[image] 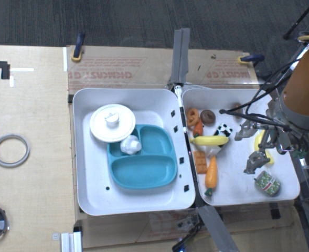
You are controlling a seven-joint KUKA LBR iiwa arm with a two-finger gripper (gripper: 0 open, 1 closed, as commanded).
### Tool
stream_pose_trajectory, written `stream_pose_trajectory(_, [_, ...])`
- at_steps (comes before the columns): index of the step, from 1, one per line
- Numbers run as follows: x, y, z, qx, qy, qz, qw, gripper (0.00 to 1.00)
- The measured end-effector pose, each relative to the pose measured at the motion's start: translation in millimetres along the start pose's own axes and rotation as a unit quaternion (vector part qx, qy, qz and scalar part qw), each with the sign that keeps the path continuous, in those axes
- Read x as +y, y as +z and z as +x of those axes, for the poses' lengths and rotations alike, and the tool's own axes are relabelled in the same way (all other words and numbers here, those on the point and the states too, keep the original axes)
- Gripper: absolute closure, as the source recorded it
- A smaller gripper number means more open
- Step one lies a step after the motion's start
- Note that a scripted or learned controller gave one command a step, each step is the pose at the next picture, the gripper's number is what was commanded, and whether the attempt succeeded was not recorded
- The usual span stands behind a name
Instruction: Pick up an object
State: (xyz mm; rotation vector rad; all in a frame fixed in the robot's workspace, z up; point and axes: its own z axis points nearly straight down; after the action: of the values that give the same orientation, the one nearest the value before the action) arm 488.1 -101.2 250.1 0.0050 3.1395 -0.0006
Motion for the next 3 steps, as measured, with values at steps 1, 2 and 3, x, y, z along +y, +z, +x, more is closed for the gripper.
stream_pose_trajectory(1, [5,114,11,0.002,0.120,0.000,0.9928,0.00])
stream_pose_trajectory(2, [9,159,3,0.001,0.167,0.000,0.9860,0.00])
stream_pose_trajectory(3, [2,158,-89,0.000,0.140,0.001,0.9901,0.00])
